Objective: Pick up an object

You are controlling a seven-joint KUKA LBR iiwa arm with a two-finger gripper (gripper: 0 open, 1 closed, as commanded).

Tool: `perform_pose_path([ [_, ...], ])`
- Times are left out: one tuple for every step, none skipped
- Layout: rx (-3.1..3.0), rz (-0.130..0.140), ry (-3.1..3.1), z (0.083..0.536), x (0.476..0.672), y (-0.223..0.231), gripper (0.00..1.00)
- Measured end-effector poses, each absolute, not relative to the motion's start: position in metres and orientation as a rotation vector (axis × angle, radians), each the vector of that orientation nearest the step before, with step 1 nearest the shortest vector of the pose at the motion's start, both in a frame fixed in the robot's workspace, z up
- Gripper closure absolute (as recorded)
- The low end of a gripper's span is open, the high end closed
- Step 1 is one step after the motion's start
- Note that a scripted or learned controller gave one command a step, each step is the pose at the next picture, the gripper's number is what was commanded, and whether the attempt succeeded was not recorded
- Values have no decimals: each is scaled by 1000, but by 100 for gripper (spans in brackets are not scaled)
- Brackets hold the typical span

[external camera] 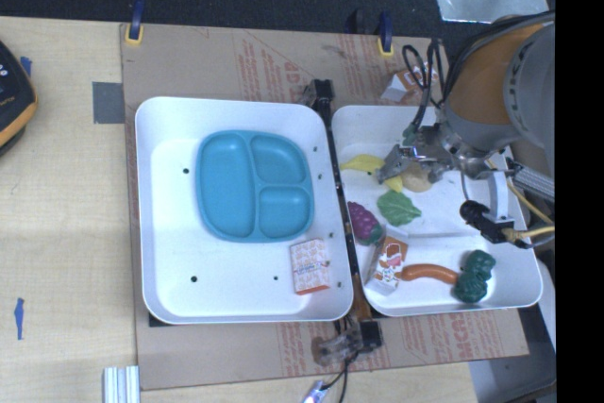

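Overhead, claw (401, 167) low in the right bin (528, 293) beside a green leaf (398, 208), its spread impossible to tell.

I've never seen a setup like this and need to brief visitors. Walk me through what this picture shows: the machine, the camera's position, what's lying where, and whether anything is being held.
The picture comes from one camera fixed above a bench, looking down at a slant. On the right is a robot arm, grey with an orange band, reaching in over the bench. Its hand hangs low over the right bin; I cannot tell from here whether it grips anything.

Two shallow white bins sit side by side. The left bin holds a blue divided plate and a small printed packet near its front right corner. The right bin holds toy food: a yellow piece, a green leafy piece, purple grapes, a small carton, an orange sausage and a dark green broccoli.
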State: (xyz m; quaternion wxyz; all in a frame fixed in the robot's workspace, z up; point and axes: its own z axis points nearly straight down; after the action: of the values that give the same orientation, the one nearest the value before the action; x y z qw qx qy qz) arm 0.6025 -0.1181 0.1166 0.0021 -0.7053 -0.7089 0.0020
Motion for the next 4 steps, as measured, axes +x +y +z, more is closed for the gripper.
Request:
perform_pose_path([
  [-2215,5,-2224,91,590,-111,0],
  [-2218,2,-2224,92,594,-146,0],
  [-2216,4,-2224,92,550,-173,0],
  [-2215,4,-2225,92,493,-194,0],
])
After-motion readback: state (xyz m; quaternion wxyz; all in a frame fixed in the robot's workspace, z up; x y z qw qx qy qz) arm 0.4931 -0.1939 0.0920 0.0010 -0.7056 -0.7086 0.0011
